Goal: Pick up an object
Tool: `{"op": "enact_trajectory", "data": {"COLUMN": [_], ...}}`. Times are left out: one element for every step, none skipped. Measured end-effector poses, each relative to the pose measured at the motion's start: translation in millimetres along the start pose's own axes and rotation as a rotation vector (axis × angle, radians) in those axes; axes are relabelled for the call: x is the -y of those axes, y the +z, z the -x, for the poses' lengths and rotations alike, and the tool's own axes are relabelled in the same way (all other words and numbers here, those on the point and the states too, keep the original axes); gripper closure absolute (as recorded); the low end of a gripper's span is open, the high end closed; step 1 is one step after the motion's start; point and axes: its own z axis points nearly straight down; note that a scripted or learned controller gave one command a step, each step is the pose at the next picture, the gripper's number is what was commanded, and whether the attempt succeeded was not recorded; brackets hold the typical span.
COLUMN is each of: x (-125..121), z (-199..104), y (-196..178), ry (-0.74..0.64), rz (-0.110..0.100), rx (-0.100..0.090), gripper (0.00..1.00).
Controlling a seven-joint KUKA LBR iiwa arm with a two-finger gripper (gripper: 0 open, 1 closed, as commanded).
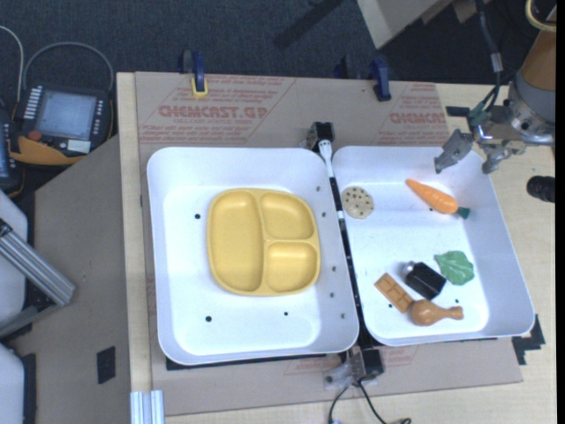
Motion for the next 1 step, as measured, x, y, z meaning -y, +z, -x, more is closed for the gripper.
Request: {"op": "enact_trajectory", "data": {"x": [-2.8], "z": [-0.6], "y": [-8.5], "ry": [-0.003], "rz": [0.014], "rx": [0.003], "gripper": [0.0]}}
